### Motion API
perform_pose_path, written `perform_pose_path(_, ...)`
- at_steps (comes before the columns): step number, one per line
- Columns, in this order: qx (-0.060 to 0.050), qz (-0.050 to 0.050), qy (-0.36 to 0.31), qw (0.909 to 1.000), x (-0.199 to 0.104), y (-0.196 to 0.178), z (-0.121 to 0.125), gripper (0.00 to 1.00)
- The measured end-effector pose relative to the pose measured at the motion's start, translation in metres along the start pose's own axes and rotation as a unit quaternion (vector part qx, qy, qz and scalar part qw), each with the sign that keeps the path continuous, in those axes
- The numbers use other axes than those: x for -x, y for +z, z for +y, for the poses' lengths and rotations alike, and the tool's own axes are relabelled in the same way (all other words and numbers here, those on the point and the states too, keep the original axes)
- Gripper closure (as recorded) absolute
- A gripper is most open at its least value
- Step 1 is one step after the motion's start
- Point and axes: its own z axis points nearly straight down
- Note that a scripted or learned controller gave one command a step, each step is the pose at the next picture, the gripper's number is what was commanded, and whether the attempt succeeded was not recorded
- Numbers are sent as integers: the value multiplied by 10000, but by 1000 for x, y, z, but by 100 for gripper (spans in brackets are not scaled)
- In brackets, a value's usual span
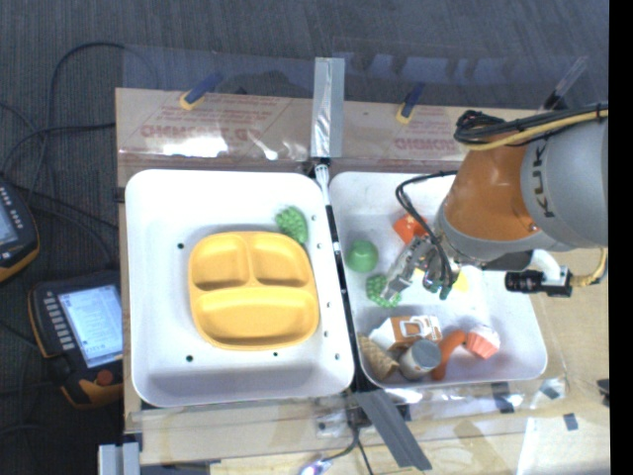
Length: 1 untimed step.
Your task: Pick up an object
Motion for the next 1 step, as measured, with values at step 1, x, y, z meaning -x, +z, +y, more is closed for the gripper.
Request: perform_pose_path(1, -49, 112, 0, 9999, -6, 8, -3, 0)
